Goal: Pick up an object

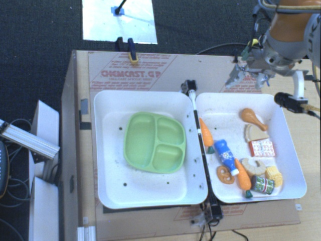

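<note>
White bin (291, 134), blue bottle (225, 156), white cap

Mounted above the counter (150, 67), looking down at a slant and from far enough to take in both white bins whole, the left bin (108, 149) and the right bin (288, 144) side by side. Catches dark floor beyond the far edge, with the arm (293, 19) entering at upper right.

You see the bench (150, 67), a brown board with red lettering, bearing two shallow white bins side by side and touching: the left bin (108, 185) and the right bin (293, 182). A clamp (132, 51) grips its far edge.
</note>
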`<action>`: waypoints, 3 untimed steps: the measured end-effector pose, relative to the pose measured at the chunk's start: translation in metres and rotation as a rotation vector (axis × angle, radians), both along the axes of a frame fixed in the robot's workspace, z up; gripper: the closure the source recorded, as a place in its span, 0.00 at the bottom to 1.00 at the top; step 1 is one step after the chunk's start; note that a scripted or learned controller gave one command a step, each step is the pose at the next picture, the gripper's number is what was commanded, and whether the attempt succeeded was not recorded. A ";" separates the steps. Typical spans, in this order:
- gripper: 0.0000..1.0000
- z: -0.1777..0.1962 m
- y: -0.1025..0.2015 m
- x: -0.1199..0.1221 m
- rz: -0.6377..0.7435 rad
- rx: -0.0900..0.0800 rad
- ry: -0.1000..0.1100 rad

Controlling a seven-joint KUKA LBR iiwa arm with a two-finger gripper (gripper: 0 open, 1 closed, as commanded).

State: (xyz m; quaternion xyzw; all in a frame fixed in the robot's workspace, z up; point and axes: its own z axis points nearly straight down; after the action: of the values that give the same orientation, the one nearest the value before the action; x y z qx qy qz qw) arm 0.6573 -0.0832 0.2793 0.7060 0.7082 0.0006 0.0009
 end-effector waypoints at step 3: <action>0.00 -0.195 -0.092 -0.064 -0.002 0.000 0.001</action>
State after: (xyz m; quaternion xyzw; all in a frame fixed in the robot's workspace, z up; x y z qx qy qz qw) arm 0.5930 -0.1751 0.0845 0.7068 0.7074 0.0003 0.0006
